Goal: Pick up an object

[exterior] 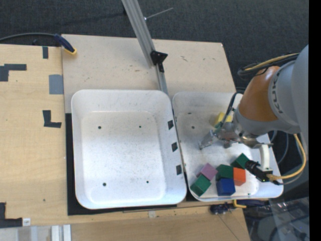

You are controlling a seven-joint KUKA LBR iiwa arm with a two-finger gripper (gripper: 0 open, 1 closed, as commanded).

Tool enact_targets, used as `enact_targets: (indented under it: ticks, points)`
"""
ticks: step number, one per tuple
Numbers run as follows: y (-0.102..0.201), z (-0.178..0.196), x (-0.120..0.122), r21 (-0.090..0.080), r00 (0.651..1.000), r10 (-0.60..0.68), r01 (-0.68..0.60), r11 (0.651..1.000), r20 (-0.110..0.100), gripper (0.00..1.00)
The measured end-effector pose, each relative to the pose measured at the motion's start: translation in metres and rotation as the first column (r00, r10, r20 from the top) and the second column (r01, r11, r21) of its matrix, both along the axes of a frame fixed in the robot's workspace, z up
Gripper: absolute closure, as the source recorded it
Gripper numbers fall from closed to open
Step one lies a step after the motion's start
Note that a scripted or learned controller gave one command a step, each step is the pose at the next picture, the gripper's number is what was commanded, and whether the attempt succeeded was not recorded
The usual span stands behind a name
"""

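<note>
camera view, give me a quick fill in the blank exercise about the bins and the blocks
1. All the coloured blocks lie in the ____ bin of the camera view.
2. The orange block lies right beside the ____ block, which is nearer the front rim.
3. The gripper is over the bin that holds the ____.
4. The pale purple block touches a ____ block at the front left of the pile.

Missing words: right; blue; blocks; green
</note>
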State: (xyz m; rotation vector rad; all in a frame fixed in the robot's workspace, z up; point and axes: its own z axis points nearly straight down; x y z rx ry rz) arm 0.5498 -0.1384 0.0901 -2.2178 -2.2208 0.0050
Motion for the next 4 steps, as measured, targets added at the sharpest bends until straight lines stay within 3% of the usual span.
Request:
enact_targets:
  ticks: [1, 4]
  points:
    - [0.001, 0.011, 0.0, 0.001, 1.0, 0.001, -0.001, 1.0, 0.001, 1.0]
    - [0.022, 0.152, 0.004, -0.001, 1.0, 0.002, -0.002, 1.0, 0.009, 1.0]
